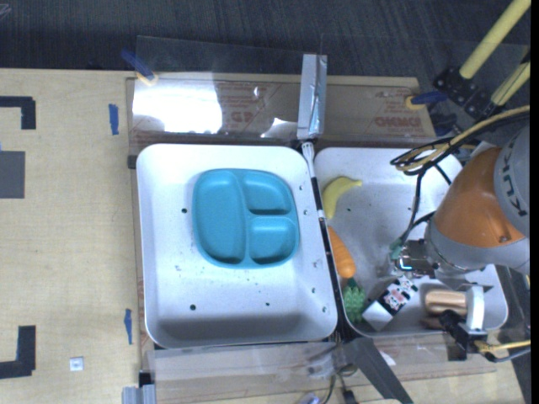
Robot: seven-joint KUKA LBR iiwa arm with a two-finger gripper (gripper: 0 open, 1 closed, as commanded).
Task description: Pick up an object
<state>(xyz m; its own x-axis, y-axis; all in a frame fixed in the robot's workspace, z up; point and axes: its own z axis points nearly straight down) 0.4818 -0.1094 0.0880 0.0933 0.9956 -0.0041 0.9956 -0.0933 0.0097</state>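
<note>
The right bin (379,183) holds a yellow banana (337,194) at its back left. An orange carrot (341,256) lies along the left wall, with a green leafy piece (353,300) in front of it. A small white and black object (392,296) rests near the front, and a tan roll-shaped object (445,299) lies to its right. My gripper (405,266) hangs low over the front middle of this bin, just behind the white and black object, under the orange band (480,209) of the arm. Its tips are hidden by the wrist.
A blue divided plate (246,217) lies in the left bin (168,293). A metal divider (312,99) stands behind the two bins. Cables (425,160) hang over the right bin's back, and yellow bars (497,28) cross the top right.
</note>
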